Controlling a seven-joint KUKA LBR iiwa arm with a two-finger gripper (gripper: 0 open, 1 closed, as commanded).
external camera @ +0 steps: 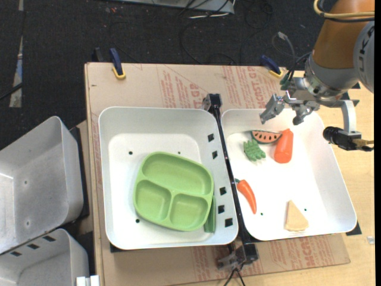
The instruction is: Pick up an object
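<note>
Fingers (284,113) spread above watermelon slice (265,137).

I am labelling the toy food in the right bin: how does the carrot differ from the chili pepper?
The carrot is thick and blunt; the chili pepper is thin, curved and pointed. The carrot is orange; the chili pepper is redder, with a green stem. The carrot lies at the far side, near the watermelon slice; the chili pepper lies by the left wall. Both lie flat.

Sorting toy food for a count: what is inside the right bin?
In the right bin: a watermelon slice, an orange carrot, a green leafy piece, a red chili pepper and a cheese wedge. Nothing looks covered.
</note>
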